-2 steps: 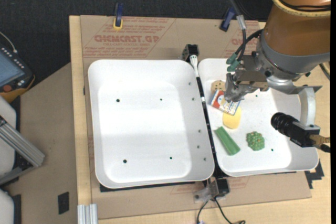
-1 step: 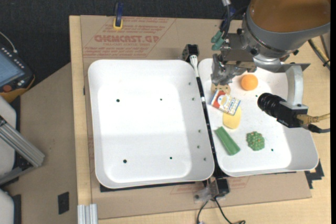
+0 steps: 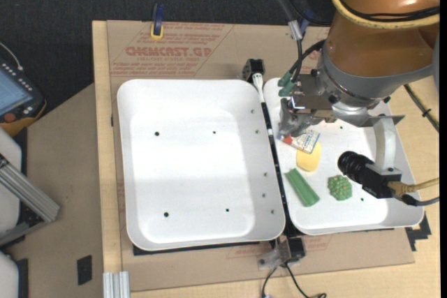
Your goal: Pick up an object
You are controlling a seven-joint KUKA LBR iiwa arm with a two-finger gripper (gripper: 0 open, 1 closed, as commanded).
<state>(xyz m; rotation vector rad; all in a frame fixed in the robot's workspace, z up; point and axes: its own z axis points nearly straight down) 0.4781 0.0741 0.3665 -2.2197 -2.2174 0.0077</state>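
Over the left side of the right shallow white plastic bin, the gripper hangs low beside a small white printed carton; nothing looks lifted, so I judge the pick not yet done, and whether the gripper is closed I cannot tell. Four things lie there, one of each: this carton, a yellow block, a long green block, a green bumpy ball.

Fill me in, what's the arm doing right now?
The arm reaches into the right bin. Its gripper is low by the bin's left wall, right next to a small white and red packet. A yellow block, a green stick and a bumpy green ball lie nearby on the bin floor. Nothing is visibly in its grasp.
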